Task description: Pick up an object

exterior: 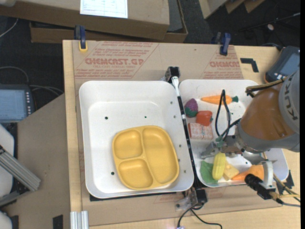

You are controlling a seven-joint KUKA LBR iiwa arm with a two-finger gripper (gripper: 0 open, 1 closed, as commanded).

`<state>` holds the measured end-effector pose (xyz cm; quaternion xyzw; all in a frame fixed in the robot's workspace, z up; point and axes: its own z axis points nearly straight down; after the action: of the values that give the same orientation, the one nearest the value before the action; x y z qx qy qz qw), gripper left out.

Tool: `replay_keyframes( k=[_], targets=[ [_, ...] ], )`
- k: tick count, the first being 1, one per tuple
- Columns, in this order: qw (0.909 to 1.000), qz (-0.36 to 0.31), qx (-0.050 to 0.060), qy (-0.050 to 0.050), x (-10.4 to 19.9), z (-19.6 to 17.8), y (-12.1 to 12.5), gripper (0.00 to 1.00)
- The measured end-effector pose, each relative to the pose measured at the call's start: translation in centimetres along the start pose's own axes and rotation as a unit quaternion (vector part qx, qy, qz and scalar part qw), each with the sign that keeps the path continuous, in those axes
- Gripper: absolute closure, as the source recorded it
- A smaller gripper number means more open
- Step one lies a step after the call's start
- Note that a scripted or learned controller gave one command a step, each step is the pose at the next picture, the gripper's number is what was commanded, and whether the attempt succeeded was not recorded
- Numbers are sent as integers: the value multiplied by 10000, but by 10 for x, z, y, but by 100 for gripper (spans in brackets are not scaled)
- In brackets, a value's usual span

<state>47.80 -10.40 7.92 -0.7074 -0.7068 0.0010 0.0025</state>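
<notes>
Several toy foods lie in the right bin [190, 87]; the nearest target is the corn cob [218, 165], near the front edge, just below the pincer [224, 149]. Pincer state: cannot tell. The cob is yellow, ribbed and elongated, probably light, rigid plastic and somewhat slippery; grasp across its middle.

A robotics lab — a clamped board bench [143, 56] with two white bins [95, 128], trailing cables [221, 111], cardboard boxes [95, 8] beyond.
</notes>
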Motion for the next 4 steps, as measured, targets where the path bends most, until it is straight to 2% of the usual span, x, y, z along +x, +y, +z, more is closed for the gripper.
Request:
replay_keyframes(
  k=[1,2,3,4],
  targets=[
    [10000,9,-41,-28,-3,-14,3,100],
    [10000,10,-36,-26,-3,-14,3,0],
    [10000,-8,-38,-21,-22,-4,53,0],
    [10000,-23,-46,-15,-13,-5,125,0]
  ],
)
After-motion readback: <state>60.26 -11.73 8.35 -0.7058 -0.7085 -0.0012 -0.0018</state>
